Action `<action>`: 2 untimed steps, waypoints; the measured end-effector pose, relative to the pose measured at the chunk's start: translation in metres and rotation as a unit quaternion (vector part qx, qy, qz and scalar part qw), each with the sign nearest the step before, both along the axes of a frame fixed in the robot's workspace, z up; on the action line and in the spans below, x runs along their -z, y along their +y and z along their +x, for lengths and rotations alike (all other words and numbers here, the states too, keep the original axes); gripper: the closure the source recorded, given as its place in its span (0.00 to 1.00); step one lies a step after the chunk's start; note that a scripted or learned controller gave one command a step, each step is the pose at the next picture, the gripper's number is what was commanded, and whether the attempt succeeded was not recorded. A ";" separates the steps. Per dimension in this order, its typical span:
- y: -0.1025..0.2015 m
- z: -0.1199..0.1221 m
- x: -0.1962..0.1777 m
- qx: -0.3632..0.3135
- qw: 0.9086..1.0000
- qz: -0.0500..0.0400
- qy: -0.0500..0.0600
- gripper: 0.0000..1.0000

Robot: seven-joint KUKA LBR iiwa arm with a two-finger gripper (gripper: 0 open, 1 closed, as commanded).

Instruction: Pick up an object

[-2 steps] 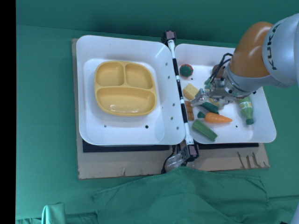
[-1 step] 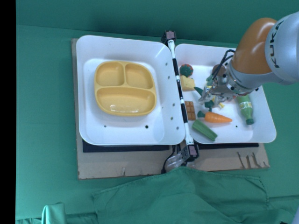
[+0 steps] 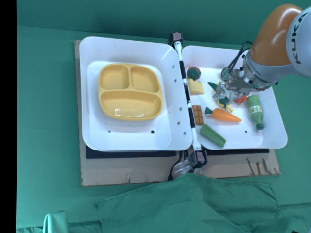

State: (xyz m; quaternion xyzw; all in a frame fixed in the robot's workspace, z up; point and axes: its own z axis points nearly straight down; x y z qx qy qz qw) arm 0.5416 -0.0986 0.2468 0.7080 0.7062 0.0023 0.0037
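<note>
My gripper (image 3: pixel 224 94) is low in the right bin (image 3: pixel 272 139), over a small cluster of toys near the bin's middle. Right under it lie a small teal and yellow toy (image 3: pixel 224 101) and a red piece (image 3: pixel 240 100). An orange carrot (image 3: pixel 224 115) lies just in front of the gripper. A green bottle (image 3: pixel 254 111) lies to the right, a green pepper strip (image 3: pixel 212 135) at the front. A yellow cheese wedge (image 3: pixel 196 87), a round dark green and red toy (image 3: pixel 194 73) and a brown chocolate bar (image 3: pixel 197 114) lie along the bin's left side.
The left bin (image 3: pixel 97 130) holds a yellow divided plate (image 3: pixel 129 91). A ridge with black-and-white markers (image 3: pixel 187 89) separates the bins. Green cloth (image 3: pixel 194 203) is bunched in front of the bench. The arm's orange band (image 3: pixel 274 30) looms over the right bin's far corner.
</note>
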 end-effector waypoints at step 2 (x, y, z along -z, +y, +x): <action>-0.013 0.013 -0.097 0.000 1.000 0.000 -0.001 1.00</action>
